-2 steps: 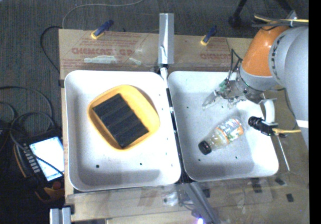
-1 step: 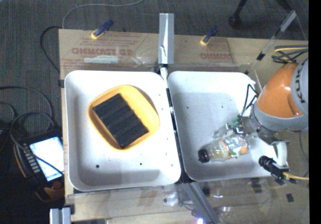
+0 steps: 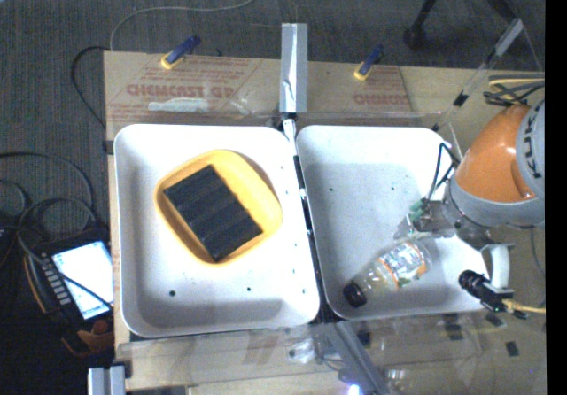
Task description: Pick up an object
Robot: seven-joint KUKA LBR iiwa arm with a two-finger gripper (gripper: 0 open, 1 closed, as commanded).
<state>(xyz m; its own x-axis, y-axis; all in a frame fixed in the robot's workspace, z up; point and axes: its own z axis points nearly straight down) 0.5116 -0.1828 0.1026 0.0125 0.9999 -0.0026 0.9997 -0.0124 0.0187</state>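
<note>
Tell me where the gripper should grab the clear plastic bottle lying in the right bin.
Probably across the middle of the clear plastic bottle, coming from above, jaws spanning its width. It lies on its side, dark cap toward the bin's front-left, and the labelled body looks widest and most even there.

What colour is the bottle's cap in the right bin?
Black; the bottle lies on its side, cap toward the near wall, in the camera view.

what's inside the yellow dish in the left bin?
A black ribbed slab lies inside the yellow dish, covering most of its floor; whatever sits under the slab is hidden.
</note>
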